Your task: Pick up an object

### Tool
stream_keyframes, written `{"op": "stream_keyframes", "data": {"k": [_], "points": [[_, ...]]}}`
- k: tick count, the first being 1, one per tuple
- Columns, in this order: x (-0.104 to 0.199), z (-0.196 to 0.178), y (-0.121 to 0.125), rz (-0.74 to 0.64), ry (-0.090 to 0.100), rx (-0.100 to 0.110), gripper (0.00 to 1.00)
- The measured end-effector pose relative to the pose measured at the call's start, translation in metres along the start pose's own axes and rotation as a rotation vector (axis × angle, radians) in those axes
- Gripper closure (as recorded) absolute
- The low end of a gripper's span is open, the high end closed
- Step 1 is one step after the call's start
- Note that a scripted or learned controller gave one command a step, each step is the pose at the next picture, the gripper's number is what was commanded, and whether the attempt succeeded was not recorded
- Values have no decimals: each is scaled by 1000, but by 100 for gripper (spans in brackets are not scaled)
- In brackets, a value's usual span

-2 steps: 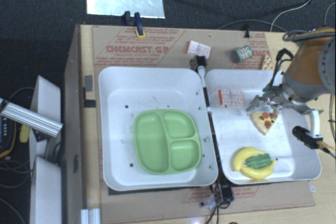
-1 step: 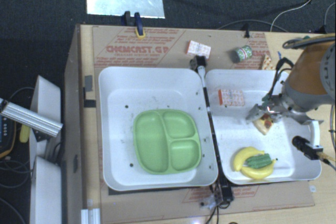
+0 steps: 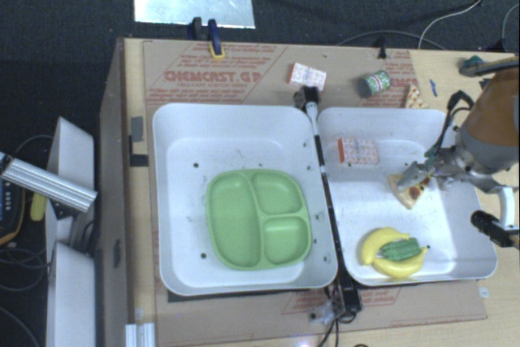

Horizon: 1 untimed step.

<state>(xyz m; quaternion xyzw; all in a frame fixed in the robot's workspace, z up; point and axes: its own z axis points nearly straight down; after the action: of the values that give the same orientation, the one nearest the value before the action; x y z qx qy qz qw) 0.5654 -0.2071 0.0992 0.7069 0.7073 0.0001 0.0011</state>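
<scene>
In the right bin [image 3: 470, 260] lie a tan and red pizza-slice toy [image 3: 405, 190], a yellow banana [image 3: 382, 246] with a green object [image 3: 404, 249] on top of it, and a small red and white packet [image 3: 358, 150]. My gripper [image 3: 426, 172] reaches in from the right and sits low at the pizza slice's upper right edge. Touching or just above, I cannot say. The grey arm with its orange band [image 3: 496, 114] stands over the bin's right side.
The left bin [image 3: 183, 146] holds a green divided plate [image 3: 258, 217]. Behind the bins on the cardboard sit a small green can [image 3: 376, 82], a white card [image 3: 307, 75] and a blue and yellow clamp [image 3: 214, 36]. A black divider [image 3: 318, 150] runs between the bins.
</scene>
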Motion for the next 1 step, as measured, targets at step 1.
{"op": "stream_keyframes", "data": {"k": [1], "points": [[27, -39, 20, -3, 1, -2, 0]]}}
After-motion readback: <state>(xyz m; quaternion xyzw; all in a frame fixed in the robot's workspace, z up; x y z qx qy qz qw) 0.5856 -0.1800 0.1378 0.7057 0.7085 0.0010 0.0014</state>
